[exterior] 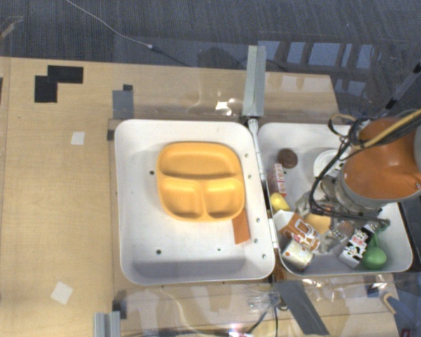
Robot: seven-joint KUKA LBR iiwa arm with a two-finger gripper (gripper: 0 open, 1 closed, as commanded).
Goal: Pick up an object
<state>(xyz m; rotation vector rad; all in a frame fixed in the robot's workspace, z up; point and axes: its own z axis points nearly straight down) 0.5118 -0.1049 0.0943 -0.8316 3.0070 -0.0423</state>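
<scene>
The gripper hung low over the right bin, right above the orange-and-white carton. The wrist hid its tip, so its grip couldn't be judged. A yellow tray sat in the left bin.

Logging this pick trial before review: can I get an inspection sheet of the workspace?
Surface: wooden bench bearing two white bins side by side.
Job's things: right bin holds a brown disc, a yellow item, small packets and a green item.
Clutter: left bin holds a yellow tray and an orange strip.
End effector: low over the right bin's pile; grasp unclear.
Cables: black ones by the wrist.
Surroundings: black patches on the bench, grey floor beyond.
</scene>
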